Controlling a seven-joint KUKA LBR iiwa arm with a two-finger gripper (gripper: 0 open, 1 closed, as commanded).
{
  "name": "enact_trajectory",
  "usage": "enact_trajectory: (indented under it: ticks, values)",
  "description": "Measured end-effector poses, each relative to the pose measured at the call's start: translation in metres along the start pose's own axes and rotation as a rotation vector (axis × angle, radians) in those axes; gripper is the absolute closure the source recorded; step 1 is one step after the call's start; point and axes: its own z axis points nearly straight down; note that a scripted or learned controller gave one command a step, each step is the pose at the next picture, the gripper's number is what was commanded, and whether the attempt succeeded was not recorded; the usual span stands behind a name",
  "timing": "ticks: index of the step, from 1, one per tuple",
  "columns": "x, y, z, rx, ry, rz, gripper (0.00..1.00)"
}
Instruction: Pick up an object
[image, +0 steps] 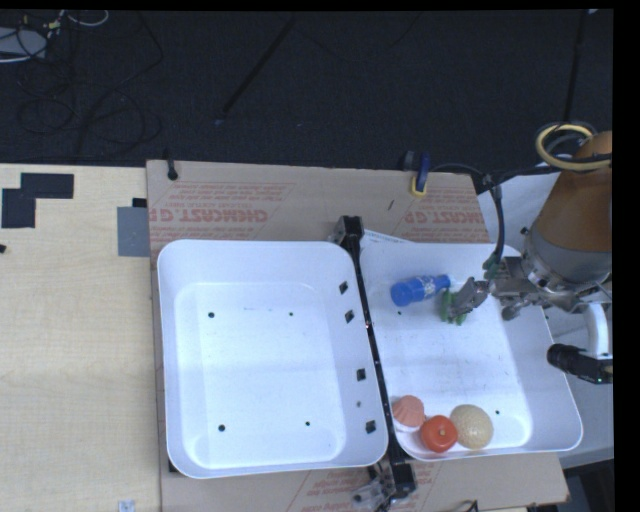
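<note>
The right bin (545, 400) holds several objects. A blue bottle (419, 290) lies on its side near the bin's far left. Just right of it is a small green object (455, 308), touching the tip of my gripper (468, 298), which reaches in low from the right. Whether the green object is gripped I cannot make out. At the bin's near edge sit a pale pink piece (407, 409), a red-orange ball (438, 433) and a tan ball (472, 425), well below the gripper.
The left bin (175, 300) lies beside the right one, with a black divider clip strip (365, 330) between them. Both rest on a cardboard sheet (260, 205). The arm's body (575, 225) rises over the right bin's far right corner.
</note>
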Motion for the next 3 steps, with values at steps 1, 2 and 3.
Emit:
enact_trajectory:
  ticks: [1,2,3]
  values:
    - [-0.064,-0.003,-0.161,-0.017,-0.010,0.004,0.00]
    - [-0.061,-0.028,-0.295,-0.016,-0.006,-0.001,0.00]
    - [-0.061,-0.093,-0.347,-0.006,-0.002,0.004,0.00]
